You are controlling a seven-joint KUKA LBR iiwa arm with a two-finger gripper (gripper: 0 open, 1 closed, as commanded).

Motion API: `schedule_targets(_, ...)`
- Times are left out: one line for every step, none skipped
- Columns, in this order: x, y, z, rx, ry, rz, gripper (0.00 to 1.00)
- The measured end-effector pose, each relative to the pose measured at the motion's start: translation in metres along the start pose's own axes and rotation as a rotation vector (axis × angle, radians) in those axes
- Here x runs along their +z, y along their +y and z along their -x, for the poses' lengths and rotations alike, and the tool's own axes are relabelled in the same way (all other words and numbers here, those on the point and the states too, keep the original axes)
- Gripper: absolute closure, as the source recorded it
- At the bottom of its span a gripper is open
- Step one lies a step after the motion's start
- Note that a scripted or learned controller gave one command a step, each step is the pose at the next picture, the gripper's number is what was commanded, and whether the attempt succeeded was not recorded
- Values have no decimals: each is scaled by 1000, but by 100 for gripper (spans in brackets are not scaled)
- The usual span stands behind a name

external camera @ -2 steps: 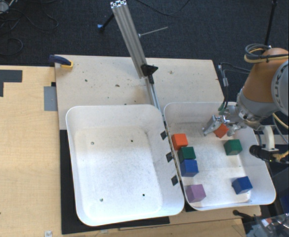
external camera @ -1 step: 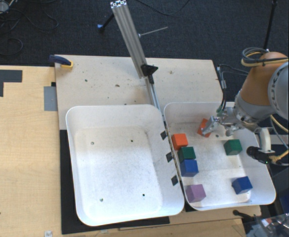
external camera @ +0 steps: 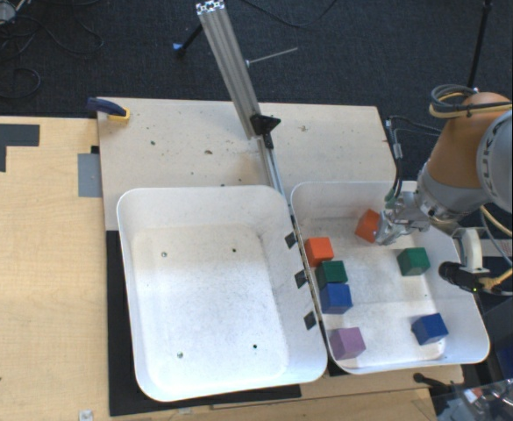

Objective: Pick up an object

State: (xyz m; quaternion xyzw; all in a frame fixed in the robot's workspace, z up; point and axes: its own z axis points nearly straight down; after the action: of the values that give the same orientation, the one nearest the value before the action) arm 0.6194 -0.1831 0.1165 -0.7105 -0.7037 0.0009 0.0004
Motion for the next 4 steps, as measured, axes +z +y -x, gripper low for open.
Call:
schedule_targets(-43, -2, 2, -1, 0, 4, 100)
schedule_targets(-93, -11, 7, 0, 0, 5, 100)
schedule_targets(-138, -4, 7, -11, 0, 5, 100)
schedule_targets(-131, -10, -53, -14, 4, -2, 100)
